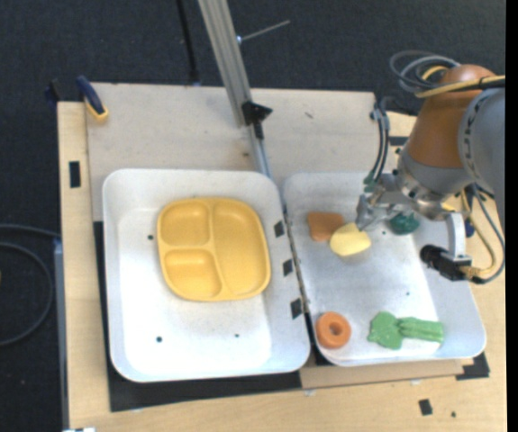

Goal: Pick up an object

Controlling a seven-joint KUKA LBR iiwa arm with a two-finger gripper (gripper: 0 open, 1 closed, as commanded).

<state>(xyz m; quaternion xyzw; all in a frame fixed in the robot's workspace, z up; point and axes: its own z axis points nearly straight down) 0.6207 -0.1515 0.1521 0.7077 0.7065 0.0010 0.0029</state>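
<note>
Lying in the right bin (439, 306), near its upper left, a pale yellow lump (350, 241) is sitting with its long axis running roughly left to right, tilting slightly up toward the right. Just beside it on the left, and touching or nearly touching it, a small brown-orange block (323, 224) is resting with its long side also running left to right. The gripper (373, 207) is hovering just above and to the right of the yellow lump, at the end of the grey arm (475, 147) with its orange band. Whether the jaws are open or closed, I cannot tell; the fingertips are blurring into the lump's upper edge, and nothing is plainly showing between them.

A dark green round thing (404, 223) is peeking out beside the wrist, partly hidden by it, so its shape is hard to make out. Near the bin's lower edge, an orange ring (334, 330) is lying flat, and to its right a green toy (404, 330) is stretching left to right, its wider end pointing left.

In the left bin (132, 331), a yellow divided plate (213, 247) is sitting near the middle, showing three compartments. No writing or labels are readable anywhere.
</note>
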